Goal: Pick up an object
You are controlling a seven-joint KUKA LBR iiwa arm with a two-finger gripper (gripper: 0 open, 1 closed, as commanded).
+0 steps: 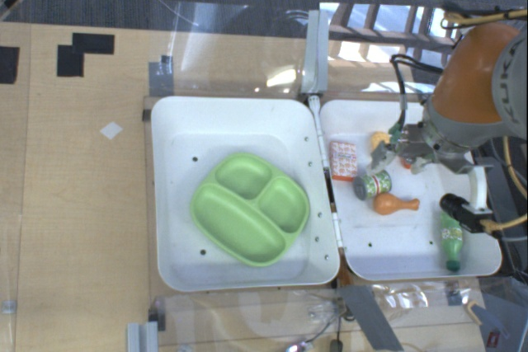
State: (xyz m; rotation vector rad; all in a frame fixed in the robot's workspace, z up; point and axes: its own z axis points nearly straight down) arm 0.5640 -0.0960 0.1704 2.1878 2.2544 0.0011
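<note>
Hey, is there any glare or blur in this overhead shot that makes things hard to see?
Camera view: bright glare on the clear panel behind the bins; the green plate is sharp and evenly lit; the hand is small and soft, its details hard to read.

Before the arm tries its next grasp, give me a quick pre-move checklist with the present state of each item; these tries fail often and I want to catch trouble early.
1. Claw is over the right bin: ok.
2. An object lies close under it: ok, the small can is just below-left.
3. Something is already held in the claw: cannot tell.
4. Target is free of neighbours: not ok, the orange toy touches the can.
5. Other items lie out of the path: ok, the green bottle and red-and-white packet are apart.
6. Green divided plate sits in the left bin: ok.
</note>
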